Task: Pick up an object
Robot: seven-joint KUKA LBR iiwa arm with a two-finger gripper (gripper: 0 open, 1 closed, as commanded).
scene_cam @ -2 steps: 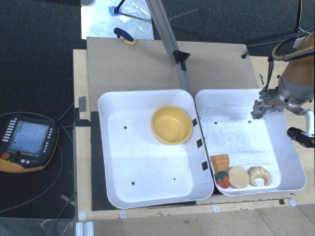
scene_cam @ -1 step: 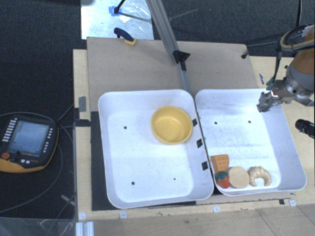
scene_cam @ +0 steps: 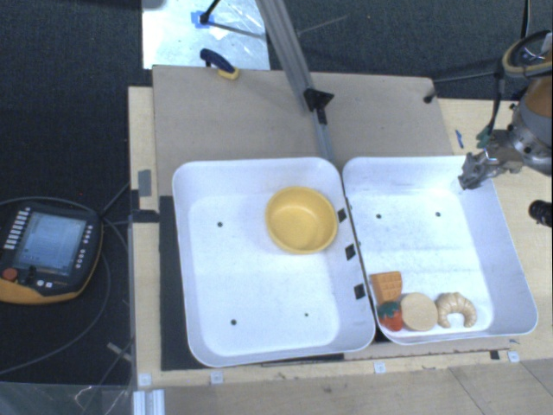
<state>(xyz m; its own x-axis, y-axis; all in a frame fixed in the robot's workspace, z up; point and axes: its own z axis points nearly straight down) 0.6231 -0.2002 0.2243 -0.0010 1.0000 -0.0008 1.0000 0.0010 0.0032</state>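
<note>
Bowl (scene_cam: 301, 220) in left bin (scene_cam: 207, 318); croissant (scene_cam: 456, 309) in right bin (scene_cam: 415, 188).

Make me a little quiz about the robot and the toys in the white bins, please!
1. True or false: the yellow bowl sits in the left bin.
2. Which toy lies closest to the right bin's front right corner: A) the croissant, B) the round cookie, C) the orange waffle?
3. Fill in: the gripper hovers over the right bin's ___ right edge.

Key: 1 true; 2 A; 3 far.
</note>
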